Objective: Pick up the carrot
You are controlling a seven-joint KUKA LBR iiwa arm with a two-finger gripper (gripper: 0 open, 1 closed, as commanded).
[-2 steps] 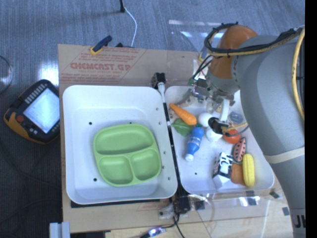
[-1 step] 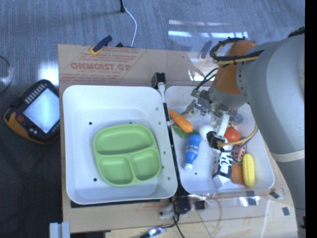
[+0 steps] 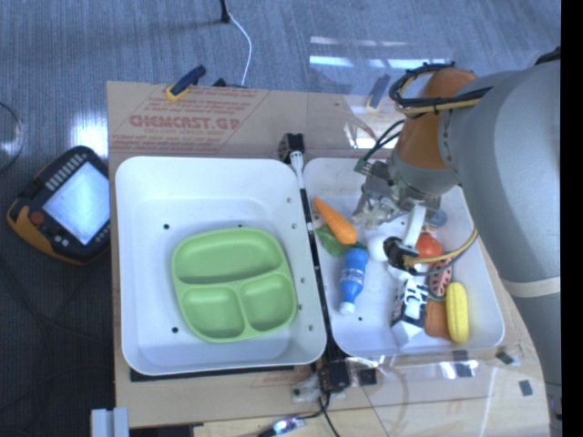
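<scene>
Nearest the lens, along the bottom of the right bin (image 3: pixel 474 335), lie a yellow corn cob (image 3: pixel 456 311) and a black-and-white carton (image 3: pixel 412 306), packed close together. Next to them, toward the divider, a blue bottle (image 3: pixel 352 279) lies on its side. Across the divider, the left bin (image 3: pixel 137 244) holds a green divided plate (image 3: pixel 236 283).

Further up the right bin sits the carrot (image 3: pixel 333 221) — orange, lying at a slant, its green end against the divider, its near end just beside the bottle's cap. Just right of it hovers the gripper (image 3: pixel 375 209), low over the bin floor; whether it is spread or closed cannot be told from this angle, and nothing is seen held in it.

Judging by that offset, the tool needs to shift left over the carrot's thick middle and close across its width — not along it — while staying off the divider wall and the bottle.
</scene>
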